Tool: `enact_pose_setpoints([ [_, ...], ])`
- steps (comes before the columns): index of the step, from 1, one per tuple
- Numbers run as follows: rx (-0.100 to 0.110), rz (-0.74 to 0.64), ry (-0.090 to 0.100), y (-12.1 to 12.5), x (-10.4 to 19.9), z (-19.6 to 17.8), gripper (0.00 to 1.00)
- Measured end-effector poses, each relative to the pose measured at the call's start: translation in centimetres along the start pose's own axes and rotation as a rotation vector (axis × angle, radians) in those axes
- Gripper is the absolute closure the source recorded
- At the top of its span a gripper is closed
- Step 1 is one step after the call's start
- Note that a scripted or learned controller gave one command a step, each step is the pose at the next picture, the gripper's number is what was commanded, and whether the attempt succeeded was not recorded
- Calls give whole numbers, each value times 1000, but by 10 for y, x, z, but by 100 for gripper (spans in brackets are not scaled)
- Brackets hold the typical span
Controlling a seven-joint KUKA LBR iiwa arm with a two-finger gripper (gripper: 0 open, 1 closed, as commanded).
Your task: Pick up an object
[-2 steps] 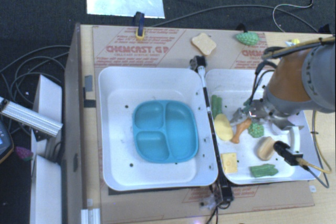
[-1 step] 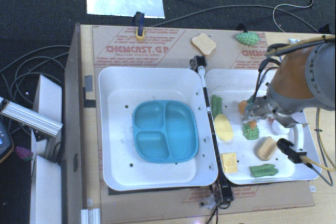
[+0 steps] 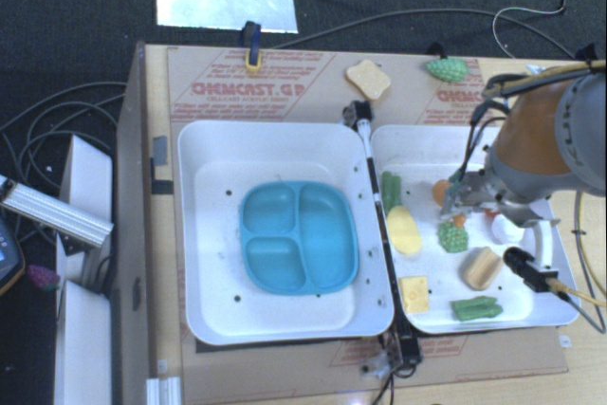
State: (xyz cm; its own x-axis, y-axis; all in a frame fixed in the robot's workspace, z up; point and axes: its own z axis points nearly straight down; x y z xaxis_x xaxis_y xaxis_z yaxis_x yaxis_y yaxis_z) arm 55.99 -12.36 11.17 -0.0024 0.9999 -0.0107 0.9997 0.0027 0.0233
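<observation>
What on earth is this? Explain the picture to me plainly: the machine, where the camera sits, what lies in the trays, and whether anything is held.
One camera looks down at a slant on a bench. The grey arm with an orange band coming in from the right is a robot arm; its gripper is low over the right bin.

Two shallow white bins sit side by side. The left bin holds a blue divided plate. The right bin holds toy food: a green pod, a yellow piece, a yellow cheese square, a green broccoli-like piece, a tan bread roll, a green bean-like piece and something orange beside the gripper.

A toast slice and another green piece lie on the cardboard behind the bins.

Whether anything is gripped, I cannot tell.
</observation>
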Motion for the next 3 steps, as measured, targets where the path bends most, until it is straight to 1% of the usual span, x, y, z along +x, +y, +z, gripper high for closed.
enact_pose_setpoints([
  [1, 20, 2, 10, -42, 5, -60, 100],
  [2, 21, 2, 9, -71, -23, -88, 100],
  [3, 21, -1, 11, -24, -18, -80, 100],
])
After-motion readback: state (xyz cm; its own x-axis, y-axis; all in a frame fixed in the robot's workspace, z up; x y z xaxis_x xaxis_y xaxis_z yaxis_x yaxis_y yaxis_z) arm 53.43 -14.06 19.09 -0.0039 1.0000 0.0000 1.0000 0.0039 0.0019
